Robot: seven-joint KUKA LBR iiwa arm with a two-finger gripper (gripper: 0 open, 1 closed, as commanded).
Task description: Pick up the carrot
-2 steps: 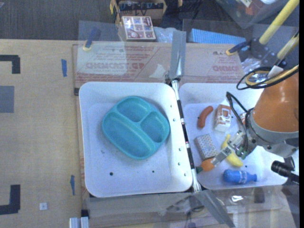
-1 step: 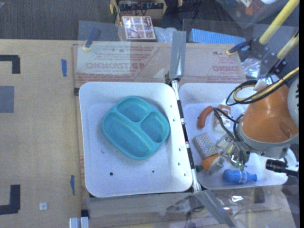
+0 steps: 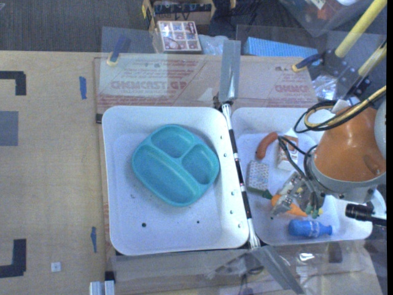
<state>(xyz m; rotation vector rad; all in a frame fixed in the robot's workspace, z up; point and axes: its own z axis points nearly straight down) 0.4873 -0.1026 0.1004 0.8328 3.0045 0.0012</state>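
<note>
The left bin (image 3: pixel 123 165) holds a teal divided plate (image 3: pixel 176 163), lying flat near its middle with three compartments. The right bin (image 3: pixel 245 128) holds several smaller things under the arm (image 3: pixel 350 146), whose orange band hangs over its right half. A blue bottle (image 3: pixel 310 228) lies on its side near the front edge. An orange-red sausage-shaped piece (image 3: pixel 268 144) lies toward the back, and a grey grater (image 3: pixel 258 175) sits below it. The gripper (image 3: pixel 293 196) is low over the carrot (image 3: pixel 293 209), touching or just above it; whether it is spread or closed, I cannot tell.
</note>
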